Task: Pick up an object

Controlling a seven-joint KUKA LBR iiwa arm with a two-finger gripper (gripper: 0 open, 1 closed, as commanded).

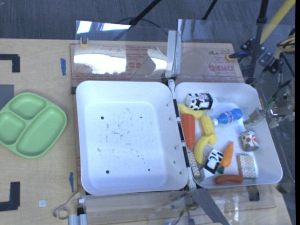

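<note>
Two white bins sat side by side: the left bin (124,135) and the right bin (267,161), which held the toys. Counted there: two cow-patterned blocks (199,101), two carrots (188,129), one blue bottle (227,116), one corn cob (207,125), one banana (201,146), one red sausage (228,178), one can (248,140) and one patterned box (246,166). The gripper (257,117) hung at the right bin's 3 o'clock edge (open or closed could not be told), and nothing was seen held in it. The blue bottle lay near it at 9 o'clock; the can sat just beside it at 6 o'clock. One green divided plate (30,124) rested on the wooden bench (42,182) at the left bin's 9 o'clock, with dark carpet (47,8) beyond
</note>
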